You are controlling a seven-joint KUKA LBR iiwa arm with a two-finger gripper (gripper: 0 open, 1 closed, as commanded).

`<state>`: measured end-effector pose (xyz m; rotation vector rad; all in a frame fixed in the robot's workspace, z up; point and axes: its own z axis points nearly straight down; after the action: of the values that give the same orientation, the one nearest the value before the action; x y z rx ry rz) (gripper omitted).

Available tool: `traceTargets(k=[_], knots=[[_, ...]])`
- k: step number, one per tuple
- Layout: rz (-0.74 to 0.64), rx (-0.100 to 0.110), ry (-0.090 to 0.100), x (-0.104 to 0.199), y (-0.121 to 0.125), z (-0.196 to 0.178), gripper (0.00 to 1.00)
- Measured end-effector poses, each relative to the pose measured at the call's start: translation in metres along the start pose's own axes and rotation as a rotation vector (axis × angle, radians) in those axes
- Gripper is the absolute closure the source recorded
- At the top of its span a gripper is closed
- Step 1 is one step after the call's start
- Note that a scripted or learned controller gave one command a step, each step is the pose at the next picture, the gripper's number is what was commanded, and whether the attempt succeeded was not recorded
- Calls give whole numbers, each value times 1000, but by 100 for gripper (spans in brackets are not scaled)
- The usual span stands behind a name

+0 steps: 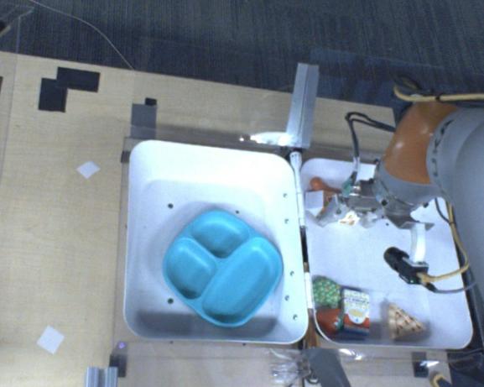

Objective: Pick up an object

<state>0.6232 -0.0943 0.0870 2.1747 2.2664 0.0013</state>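
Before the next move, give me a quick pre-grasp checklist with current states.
1. Tool position: ok, the tool is low over the upper left corner of the right bin.
2. Object between its fingers: cannot tell, the wrist hides them.
3. Nearest target: ok, a small red-orange item lies just beside the tool.
4. Other targets: ok, green item, small carton and pizza-slice toy sit along the bin's near edge, apart from the arm.
5. Left bin: ok, it holds the blue divided plate, away from the tool.
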Motion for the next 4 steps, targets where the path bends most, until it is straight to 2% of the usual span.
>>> traceTargets(k=[1, 2, 3, 4], knots=[[-17, 93, 24, -9, 29, 2, 0], [-13, 89, 9, -3, 29, 2, 0], [-25, 87, 7, -3, 29, 2, 0], [44, 92, 11, -2, 28, 2, 0]])
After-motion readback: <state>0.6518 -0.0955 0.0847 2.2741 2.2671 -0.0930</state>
